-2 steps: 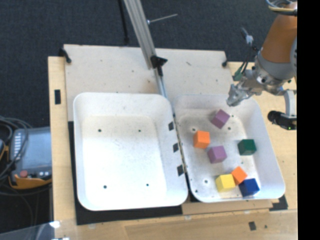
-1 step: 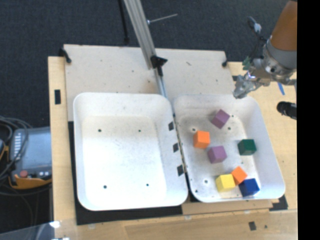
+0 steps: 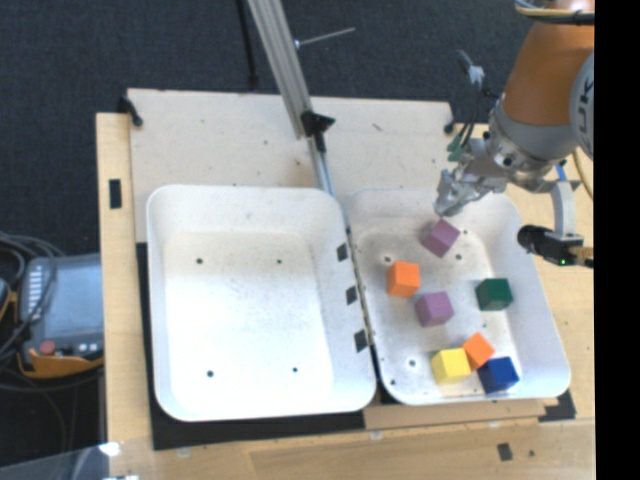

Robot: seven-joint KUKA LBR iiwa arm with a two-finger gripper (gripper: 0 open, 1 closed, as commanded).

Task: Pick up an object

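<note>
The right bin (image 3: 520, 368) holds several small blocks. A purple block (image 3: 440, 237) lies near its far side, an orange block (image 3: 404, 278) and a second purple block (image 3: 433, 308) sit mid-bin, and a dark green block (image 3: 494, 293) lies to the right. A yellow block (image 3: 451, 364), a small orange block (image 3: 479, 348) and a blue block (image 3: 498, 373) cluster at the near right corner. My gripper (image 3: 450, 201) hangs just above and behind the far purple block, fingers pointing down at it, with nothing visibly between them.
The left bin (image 3: 250, 298) lies beside the right one, split from it by a black divider. A slanted aluminium pole (image 3: 285, 58) rises behind the bins. A grey device with cables (image 3: 60, 308) sits off the bench at the left.
</note>
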